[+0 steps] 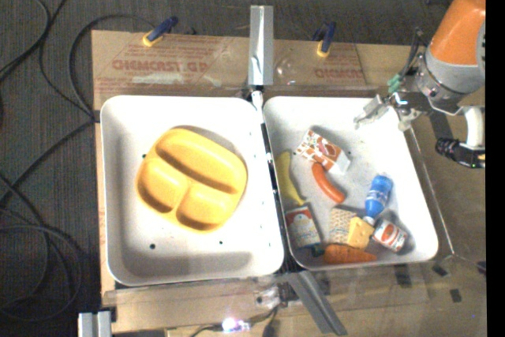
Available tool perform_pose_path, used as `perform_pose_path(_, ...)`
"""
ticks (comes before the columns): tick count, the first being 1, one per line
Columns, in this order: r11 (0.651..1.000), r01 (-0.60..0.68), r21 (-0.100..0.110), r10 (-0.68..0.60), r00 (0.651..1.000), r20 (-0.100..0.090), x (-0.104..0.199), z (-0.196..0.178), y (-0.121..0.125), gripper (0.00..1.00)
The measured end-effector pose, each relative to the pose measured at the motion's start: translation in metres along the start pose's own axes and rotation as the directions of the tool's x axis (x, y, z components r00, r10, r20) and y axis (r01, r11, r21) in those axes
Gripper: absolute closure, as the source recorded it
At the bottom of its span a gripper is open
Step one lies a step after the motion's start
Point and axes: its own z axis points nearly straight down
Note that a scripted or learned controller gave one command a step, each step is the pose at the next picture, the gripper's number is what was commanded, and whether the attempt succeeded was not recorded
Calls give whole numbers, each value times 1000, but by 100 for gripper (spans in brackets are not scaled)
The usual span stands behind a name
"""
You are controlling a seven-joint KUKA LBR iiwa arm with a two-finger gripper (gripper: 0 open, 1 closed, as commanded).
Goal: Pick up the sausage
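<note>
The sausage (327, 184) is a short red-orange link lying at a slant near the middle of the right bin (410, 170). It sits between a small red-and-white carton (322, 151) and a blue bottle (378, 196). My gripper (385, 117) hangs over the bin's far right corner, up and to the right of the sausage and well apart from it. Its fingers (368, 114) are spread open with nothing between them.
A yellow banana (288, 177) lies along the right bin's left wall. A small box (302, 225), cheese wedge (359, 233), can (390, 236) and carrot (347, 254) crowd its near edge. In the left bin (118, 249) sits a yellow divided plate (192, 177).
</note>
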Motion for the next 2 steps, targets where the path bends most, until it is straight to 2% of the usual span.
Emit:
perform_pose_path(1, 987, -162, -18, 162, 987, 2, 18, 86, -42, 0)
perform_pose_path(2, 998, -57, 0, 57, 998, 0, 29, 45, -12, 0)
